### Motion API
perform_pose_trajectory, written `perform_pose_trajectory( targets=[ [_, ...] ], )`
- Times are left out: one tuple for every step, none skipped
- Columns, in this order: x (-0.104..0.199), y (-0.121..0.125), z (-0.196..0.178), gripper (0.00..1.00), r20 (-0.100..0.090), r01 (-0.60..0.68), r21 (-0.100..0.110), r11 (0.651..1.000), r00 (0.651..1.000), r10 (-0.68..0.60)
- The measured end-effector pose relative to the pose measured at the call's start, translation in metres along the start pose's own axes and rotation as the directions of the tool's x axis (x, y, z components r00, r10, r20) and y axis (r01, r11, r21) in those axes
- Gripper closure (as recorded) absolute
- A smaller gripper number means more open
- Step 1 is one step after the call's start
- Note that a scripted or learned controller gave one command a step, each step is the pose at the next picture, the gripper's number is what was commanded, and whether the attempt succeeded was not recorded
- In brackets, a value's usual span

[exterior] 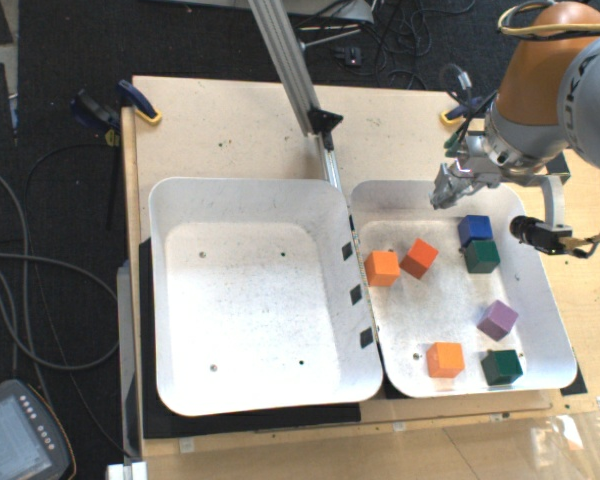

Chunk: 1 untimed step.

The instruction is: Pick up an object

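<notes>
Right now the gripper (446, 193) is hanging over the far end of the right bin (540, 298), a shallow, smooth white plastic tray with rounded corners, and nothing is sitting between its jaws, though how wide they stand I cannot tell. Matte little cubes are lying scattered beyond it: a blue block (474, 229) just beside the jaws with a dark green block (482, 256) touching it, two orange blocks (400, 263) near, and a purple block (497, 319) well apart.
</notes>
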<state>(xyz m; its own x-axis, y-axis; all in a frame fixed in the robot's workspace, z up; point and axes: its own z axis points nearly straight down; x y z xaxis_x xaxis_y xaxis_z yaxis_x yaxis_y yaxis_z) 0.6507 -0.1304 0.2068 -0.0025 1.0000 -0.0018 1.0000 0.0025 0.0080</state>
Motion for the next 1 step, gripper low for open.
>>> perform_pose_trajectory(
  targets=[
    [-0.0018, 0.0048, -0.0646, 1.0, 0.001, 0.0, -0.001, 1.0, 1.0, 0.0]
  ],
)
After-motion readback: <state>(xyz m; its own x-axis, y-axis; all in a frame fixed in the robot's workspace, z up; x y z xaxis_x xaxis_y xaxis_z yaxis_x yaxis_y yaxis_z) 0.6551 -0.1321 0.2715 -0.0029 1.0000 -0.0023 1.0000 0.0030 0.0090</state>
